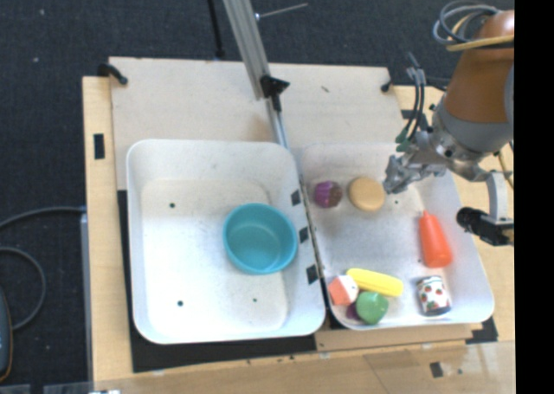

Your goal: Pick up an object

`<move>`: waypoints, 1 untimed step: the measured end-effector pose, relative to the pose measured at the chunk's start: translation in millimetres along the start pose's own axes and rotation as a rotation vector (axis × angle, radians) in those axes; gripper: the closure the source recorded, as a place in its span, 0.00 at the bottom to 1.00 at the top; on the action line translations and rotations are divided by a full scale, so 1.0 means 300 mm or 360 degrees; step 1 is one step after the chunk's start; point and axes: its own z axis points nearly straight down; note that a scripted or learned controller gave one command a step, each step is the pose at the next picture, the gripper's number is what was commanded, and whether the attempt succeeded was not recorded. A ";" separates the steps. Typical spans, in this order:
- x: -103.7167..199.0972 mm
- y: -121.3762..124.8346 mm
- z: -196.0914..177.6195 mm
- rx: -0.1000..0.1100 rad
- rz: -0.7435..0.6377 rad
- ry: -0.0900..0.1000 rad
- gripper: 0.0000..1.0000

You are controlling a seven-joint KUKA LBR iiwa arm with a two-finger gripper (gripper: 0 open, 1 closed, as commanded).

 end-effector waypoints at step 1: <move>0.174 0.049 0.040 0.0005 0.0003 -0.0001 1.00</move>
